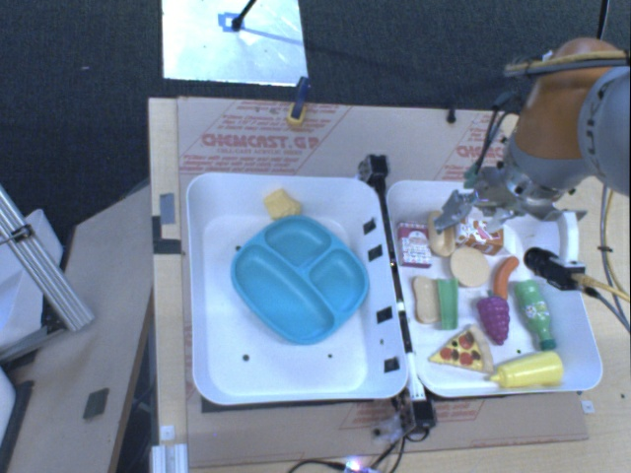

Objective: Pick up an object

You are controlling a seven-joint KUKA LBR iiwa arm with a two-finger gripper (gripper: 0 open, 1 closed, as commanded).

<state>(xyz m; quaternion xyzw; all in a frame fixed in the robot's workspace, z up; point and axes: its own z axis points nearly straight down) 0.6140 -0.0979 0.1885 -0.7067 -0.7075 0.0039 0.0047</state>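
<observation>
Because the gripper [461, 211] hangs low over the crowded back corner of the right bin [589, 348], the main risk is a grab that catches the wrong thing or nothing at all. Its fingers [446, 219] look spread a little apart and hold nothing that I can see, though the wrist hides part of them, so the gap is hard to judge. Just under and beside them lie a tan round piece [443, 237], a red and white packet [480, 235] and a red carton [414, 243], all close together, with a round biscuit-like disc [470, 267] and an orange sausage [503, 274] just in front. Any of these could be the object to lift; my guess is the tan piece or the packet, since they sit nearest the tips. Packed this tight, one finger may land on a neighbour instead of sliding beside the target, tipping or shoving it toward the bin wall. The flat packet gives little to squeeze, so it could slip out on the lift. Nearer the front, the bread roll [426, 298], green stick [448, 304], grapes [494, 317], green bottle [534, 313], pizza slice [463, 349] and yellow bottle [526, 370] are well clear. In the left bin [212, 363], the blue tray [299, 278] and yellow chunk [282, 203] are out of harm's way.
</observation>
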